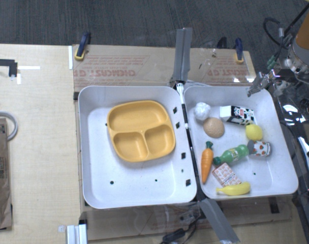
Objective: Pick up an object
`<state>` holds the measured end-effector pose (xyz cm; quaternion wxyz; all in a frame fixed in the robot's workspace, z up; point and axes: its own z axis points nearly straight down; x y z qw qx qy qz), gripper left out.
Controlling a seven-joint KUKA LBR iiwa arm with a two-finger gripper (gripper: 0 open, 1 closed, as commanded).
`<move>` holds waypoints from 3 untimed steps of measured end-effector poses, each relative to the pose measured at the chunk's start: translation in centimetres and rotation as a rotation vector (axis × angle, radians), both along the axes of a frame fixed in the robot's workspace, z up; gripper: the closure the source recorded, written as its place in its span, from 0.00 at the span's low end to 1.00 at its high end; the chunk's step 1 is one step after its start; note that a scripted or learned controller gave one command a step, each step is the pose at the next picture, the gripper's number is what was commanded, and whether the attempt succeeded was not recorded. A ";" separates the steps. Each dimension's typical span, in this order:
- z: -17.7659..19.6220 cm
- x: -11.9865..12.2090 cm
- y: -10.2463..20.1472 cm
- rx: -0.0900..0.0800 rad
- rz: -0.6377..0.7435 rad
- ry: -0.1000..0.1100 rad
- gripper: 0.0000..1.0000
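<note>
The end effector (258, 83) hangs at the upper right corner of the right bin (285, 151), just over its rim; whether it is open or closed I cannot tell, and nothing shows between its tips. Just below and to its left lies a black-and-white carton (238, 114); past that, further left, a white crumpled ball (202, 110) and a tan egg-shaped object (213, 127). Almost straight below sit a lemon (254, 132) and a small printed can (260, 148); lower and left, a green bottle (232, 154), a carrot (207, 162), a snack packet (225, 175) and a banana (234, 189). Well to the left, the left bin (93, 187) holds a yellow divided plate (141, 130).
</note>
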<state>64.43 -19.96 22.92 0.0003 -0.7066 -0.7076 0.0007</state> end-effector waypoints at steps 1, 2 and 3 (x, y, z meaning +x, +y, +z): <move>-11.8 0.7 3.7 0.000 -0.015 0.000 0.00; -13.7 -5.8 2.1 0.000 -0.095 -0.001 0.00; -13.7 -4.9 1.7 0.000 -0.108 -0.001 0.00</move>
